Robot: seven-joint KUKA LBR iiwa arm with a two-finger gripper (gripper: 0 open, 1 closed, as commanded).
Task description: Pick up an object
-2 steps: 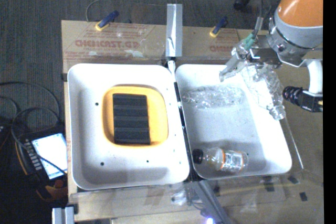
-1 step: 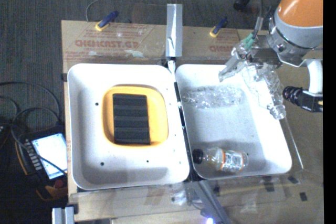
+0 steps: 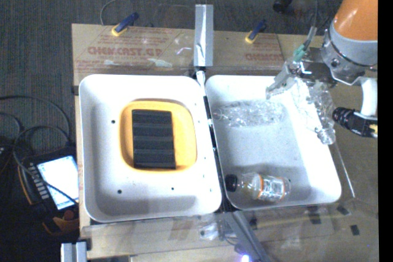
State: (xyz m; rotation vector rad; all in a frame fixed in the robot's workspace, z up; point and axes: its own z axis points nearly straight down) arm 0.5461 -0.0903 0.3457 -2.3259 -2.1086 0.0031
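The bench (image 3: 86, 46) is a brown board with red lettering along its far edge, and it carries two shallow white bins side by side. The left bin (image 3: 98, 193) holds a yellow tray-like sponge (image 3: 126, 138) with a dark ribbed block (image 3: 153, 139) lying flat on top of it, roughly in the middle of the bin. The right bin (image 3: 319, 190) sits touching the left one along their shared rim.

The arm (image 3: 362, 3) comes in from the right, its orange band high at the far right corner and the grey wrist below it. The gripper (image 3: 301, 86) hangs over the far right part of the right bin, with clear, crinkled plastic around it; I cannot tell whether it is spread or pressed together, or whether anything sits between its tips.

A crumpled clear plastic piece (image 3: 249, 112) lies in the far half of the right bin, just left of the gripper. A small clear bottle (image 3: 261, 186) with a black cap and an orange label lies on its side near the bin's near wall, cap pointing left, well apart from the gripper.

Two blue-and-yellow clamps (image 3: 124, 24) grip the bench's far edge, and a strip of grey tape (image 3: 203, 34) runs between them.
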